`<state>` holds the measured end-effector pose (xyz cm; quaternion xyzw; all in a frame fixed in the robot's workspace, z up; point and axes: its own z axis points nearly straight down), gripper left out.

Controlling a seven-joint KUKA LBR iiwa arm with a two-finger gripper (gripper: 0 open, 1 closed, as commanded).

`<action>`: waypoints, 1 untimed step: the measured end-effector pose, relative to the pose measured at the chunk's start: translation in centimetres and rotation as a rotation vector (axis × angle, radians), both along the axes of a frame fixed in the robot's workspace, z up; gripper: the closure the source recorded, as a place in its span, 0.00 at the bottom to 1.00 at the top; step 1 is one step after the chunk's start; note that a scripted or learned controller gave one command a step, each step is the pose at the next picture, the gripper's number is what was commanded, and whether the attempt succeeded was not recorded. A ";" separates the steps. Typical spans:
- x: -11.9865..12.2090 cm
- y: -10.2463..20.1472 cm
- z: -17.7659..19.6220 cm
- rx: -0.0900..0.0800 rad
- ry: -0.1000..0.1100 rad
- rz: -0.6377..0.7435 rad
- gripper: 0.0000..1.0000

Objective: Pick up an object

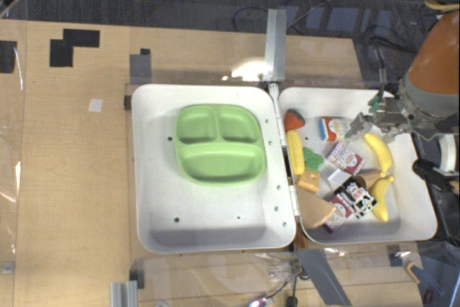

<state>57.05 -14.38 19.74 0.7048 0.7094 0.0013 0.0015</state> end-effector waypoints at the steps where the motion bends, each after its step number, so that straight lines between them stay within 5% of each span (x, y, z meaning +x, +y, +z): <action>1: 1.1 -2.7 -9.1 -0.007 -0.022 -0.031 0.00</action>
